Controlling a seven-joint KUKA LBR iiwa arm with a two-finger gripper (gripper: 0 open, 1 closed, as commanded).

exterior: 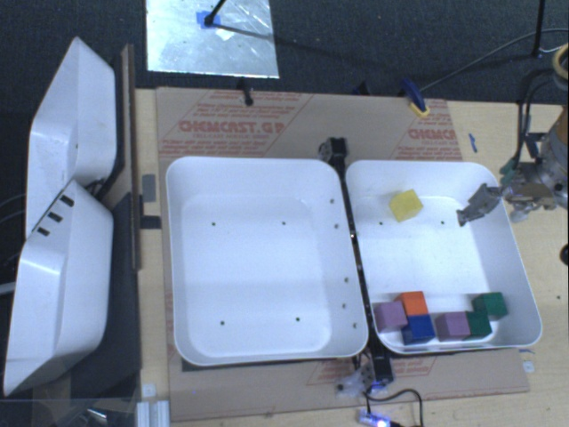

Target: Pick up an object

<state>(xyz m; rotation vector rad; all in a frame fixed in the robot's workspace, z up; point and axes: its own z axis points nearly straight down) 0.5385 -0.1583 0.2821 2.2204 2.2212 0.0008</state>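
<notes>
Sitting alone in the right bin's point(520, 269) upper half, the yellow block point(406, 205) is near-cubic, no clear long axis, edges turned slightly off the walls. Gripper point(476, 207) well apart to its right, over the rim; finger spread unreadable. Other blocks point(437, 317) line the bottom wall.

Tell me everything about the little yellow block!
The yellow block is a small, pale yellow cube that looks soft, like foam. It sits alone on the floor of the right bin, near the far end, turned a bit askew. Nothing touches it; the gripper is off to its right and the other blocks are bunched at the near wall.
</notes>
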